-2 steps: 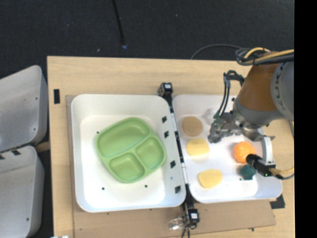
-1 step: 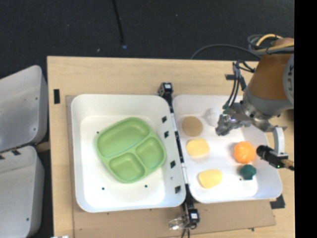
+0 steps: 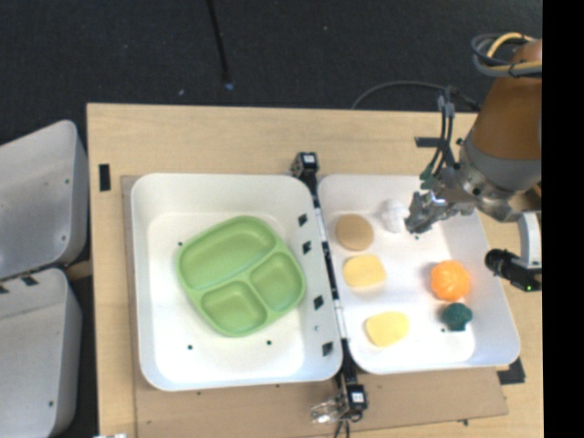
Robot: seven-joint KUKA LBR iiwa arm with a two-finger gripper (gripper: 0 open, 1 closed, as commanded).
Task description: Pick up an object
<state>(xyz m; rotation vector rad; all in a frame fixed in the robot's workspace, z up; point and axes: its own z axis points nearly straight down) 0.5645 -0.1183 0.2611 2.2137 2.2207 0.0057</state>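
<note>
In the right bin (image 3: 493, 340) lie a tan round cookie-like piece (image 3: 354, 232), a pale yellow block (image 3: 364, 271), a yellow piece (image 3: 387, 328), an orange ball (image 3: 450, 280), a small dark green object (image 3: 456, 316) and a small whitish object (image 3: 393, 214) near the back. My gripper (image 3: 422, 215) hangs over the bin's back part, just right of the whitish object and above the orange ball in the view. Nothing shows between its tips.
The left bin (image 3: 155, 336) holds a green divided plate (image 3: 240, 275). A divider with black clips (image 3: 321, 272) runs between the bins. A black cable (image 3: 392, 89) loops over the bench behind the right bin.
</note>
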